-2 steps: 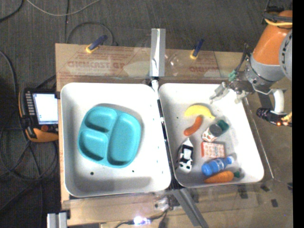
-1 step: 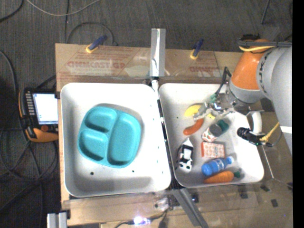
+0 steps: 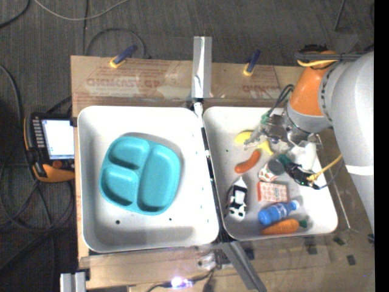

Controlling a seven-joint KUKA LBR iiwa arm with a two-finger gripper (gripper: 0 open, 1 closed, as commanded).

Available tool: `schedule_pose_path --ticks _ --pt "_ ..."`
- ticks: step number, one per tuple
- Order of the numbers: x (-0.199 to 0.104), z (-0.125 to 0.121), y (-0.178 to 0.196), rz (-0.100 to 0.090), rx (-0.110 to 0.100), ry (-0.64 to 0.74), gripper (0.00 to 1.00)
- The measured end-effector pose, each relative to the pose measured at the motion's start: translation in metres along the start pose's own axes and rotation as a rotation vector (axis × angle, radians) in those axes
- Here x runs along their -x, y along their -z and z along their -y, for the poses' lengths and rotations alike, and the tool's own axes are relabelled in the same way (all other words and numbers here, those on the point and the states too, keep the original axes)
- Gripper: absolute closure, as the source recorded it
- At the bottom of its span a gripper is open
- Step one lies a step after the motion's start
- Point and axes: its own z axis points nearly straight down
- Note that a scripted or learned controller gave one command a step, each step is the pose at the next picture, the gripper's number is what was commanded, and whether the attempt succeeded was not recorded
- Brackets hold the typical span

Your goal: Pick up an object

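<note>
Claw low over the right bin, beside the banana and sausage, its grip impossible to judge, so nothing looks lifted and picking remains undone.

Your arm comes in from the right of the view, its broad grey body filling the upper right corner. Just behind the claw sits the orange band, and past that band the wrist narrows into a darker, cluttered head with thin cables looping around it. The claw is at the far left end of that head, pointing left and slightly down. A white block hangs just below and to the right of the claw, with a yellow cable trailing further right. You cannot make out how the claw's tips stand; they are too small and tangled with the wiring.
</note>
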Motion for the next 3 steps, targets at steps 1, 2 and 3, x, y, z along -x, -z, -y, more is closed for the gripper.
schedule_pose_path --ticks 1,2,3 --pt "0.000 -0.001 0.011 0.001 0.001 0.001 1.00" --pt "0.000 -0.001 0.011 0.002 0.001 0.001 0.00" --pt "0.003 0.015 0.116 -0.001 -0.013 -0.035 0.00"
